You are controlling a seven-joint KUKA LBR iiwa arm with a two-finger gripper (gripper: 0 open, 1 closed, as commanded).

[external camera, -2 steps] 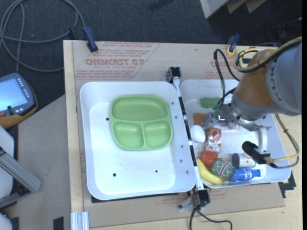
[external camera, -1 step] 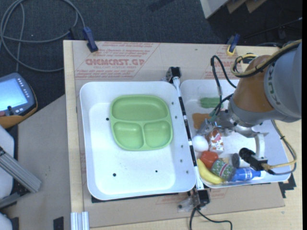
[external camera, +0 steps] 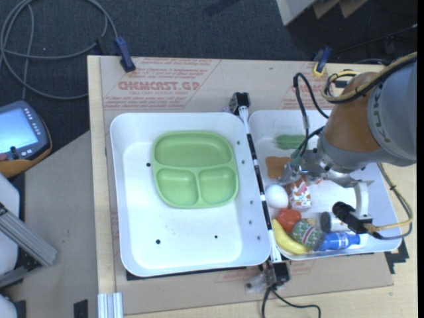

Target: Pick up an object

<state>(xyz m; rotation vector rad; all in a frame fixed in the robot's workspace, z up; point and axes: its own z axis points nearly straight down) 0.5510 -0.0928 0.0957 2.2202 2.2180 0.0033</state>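
- The grey arm (external camera: 391,111) reaches in from the right, its orange band (external camera: 351,128) above the wrist, bent down over the right bin (external camera: 384,177).
- The gripper (external camera: 296,173) hangs low near that bin's left half, just above a small red-and-white carton (external camera: 301,194); whether it is spread or pressed together I cannot tell — the wrist hides it.
- Just beside the carton lie a white egg (external camera: 276,195), an orange piece (external camera: 277,165) and a red item (external camera: 288,218).
- Along the near edge sit a banana (external camera: 287,240), a patterned can (external camera: 306,232) and a blue-capped bottle (external camera: 339,241), crowded together.
- A green item (external camera: 289,141) lies towards the far wall.
- The left bin (external camera: 132,197) holds a green divided tray (external camera: 195,168) — bare white floor surrounds it, widest at the near side.
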